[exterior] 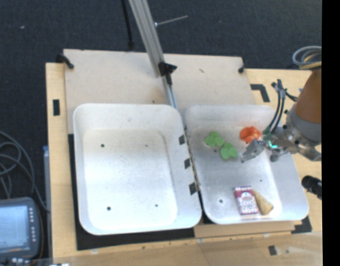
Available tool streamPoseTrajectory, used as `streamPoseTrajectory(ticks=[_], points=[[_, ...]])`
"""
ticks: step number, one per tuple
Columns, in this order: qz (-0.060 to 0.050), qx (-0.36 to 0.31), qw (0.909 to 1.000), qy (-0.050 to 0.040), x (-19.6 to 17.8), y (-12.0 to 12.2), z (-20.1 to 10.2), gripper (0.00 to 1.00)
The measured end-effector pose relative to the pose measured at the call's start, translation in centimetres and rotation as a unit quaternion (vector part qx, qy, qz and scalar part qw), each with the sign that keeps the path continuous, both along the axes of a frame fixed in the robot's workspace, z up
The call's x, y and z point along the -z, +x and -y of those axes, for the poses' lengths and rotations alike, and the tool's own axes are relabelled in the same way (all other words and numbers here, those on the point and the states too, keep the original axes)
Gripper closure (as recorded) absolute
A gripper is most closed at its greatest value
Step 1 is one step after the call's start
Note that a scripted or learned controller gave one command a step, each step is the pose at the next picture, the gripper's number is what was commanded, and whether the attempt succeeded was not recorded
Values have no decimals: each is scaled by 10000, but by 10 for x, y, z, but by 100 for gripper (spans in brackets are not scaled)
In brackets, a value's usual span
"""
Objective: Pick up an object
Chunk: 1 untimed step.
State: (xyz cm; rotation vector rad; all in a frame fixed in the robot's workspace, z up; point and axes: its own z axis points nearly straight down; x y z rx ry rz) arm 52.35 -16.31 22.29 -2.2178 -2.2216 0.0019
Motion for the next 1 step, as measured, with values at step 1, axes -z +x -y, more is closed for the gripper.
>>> streamPoseTrajectory(ticks=[1], points=[[25,7,10000,-6,-2,1,0,0]])
